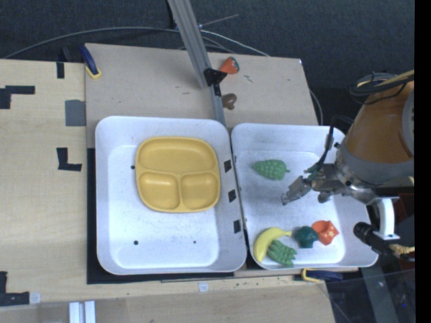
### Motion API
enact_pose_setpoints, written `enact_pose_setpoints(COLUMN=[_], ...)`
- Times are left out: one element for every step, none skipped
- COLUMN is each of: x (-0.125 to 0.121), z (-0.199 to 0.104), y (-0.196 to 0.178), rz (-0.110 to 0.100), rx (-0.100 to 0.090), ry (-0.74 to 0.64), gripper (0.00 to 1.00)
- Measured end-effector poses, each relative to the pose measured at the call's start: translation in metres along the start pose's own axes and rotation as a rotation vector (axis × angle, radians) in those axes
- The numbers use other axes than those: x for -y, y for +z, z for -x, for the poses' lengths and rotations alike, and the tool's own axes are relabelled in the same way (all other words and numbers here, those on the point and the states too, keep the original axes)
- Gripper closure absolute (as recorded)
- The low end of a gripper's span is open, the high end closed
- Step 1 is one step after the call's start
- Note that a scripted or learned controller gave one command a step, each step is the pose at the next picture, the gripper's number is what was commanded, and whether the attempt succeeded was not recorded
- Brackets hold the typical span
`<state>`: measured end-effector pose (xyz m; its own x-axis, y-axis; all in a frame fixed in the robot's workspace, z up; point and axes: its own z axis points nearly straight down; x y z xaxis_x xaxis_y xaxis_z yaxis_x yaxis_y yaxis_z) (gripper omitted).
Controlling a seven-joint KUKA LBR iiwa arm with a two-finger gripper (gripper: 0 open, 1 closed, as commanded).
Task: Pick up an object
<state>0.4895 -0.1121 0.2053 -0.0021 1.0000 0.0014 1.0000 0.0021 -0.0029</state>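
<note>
**Tool poised over the right bin, nothing in its grasp**

The arm [380, 136] reaches in over the right bin [269, 134], grey with its orange band showing; the tool [300, 190] hangs above the bin's bare middle, its fingers [293, 194] slightly parted and holding nothing.

Taking the right bin as the landmark: a green bunch of grapes [271, 169] lies in its upper half, just up and left of the tool and apart from it; along its lower edge sit a yellow banana [264, 239], a second green bunch [282, 252] touching the banana, a dark green piece [306, 236] beside them, and an orange-red piece [326, 232] touching the dark green one, all below the tool and clear of it.

To the left of the right bin stands the left bin [108, 180], touching it along one side; a yellow divided plate [178, 173] lies inside; both bins rest on the surface [148, 79].
</note>
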Motion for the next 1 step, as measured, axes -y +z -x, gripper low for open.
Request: enact_pose_setpoints(x=[0.0], z=[0.0001], y=[0.0], rz=[0.0], rx=[0.0], ry=[0.0], gripper=[0.0])
